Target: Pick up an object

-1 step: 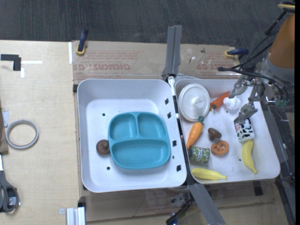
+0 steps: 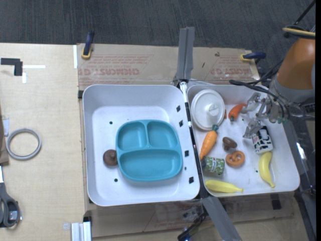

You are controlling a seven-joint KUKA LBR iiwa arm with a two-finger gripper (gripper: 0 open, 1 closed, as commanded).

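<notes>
My gripper [image 2: 252, 127] hangs over the right bin [image 2: 293, 177], near its far right side. Its metal tip sits just left of and above a black-and-white patterned object [image 2: 263, 141]. Close by lie a small orange-red piece [image 2: 234, 112], a brown lump [image 2: 229, 143] and a pretzel-like ring [image 2: 234, 158]. A carrot [image 2: 208, 142], a green can [image 2: 214, 165] and two bananas [image 2: 266, 168] [image 2: 223, 187] also lie in this bin. A white round bowl [image 2: 208, 108] stands at its far left corner.
The left bin [image 2: 95, 109] holds a blue divided plate [image 2: 149, 150] and a brown ball [image 2: 110, 157]. On the bench to the left lie a grey tape ring [image 2: 22, 143] and scissors [image 2: 8, 213]. A grey divider [image 2: 184, 54] stands behind the bins.
</notes>
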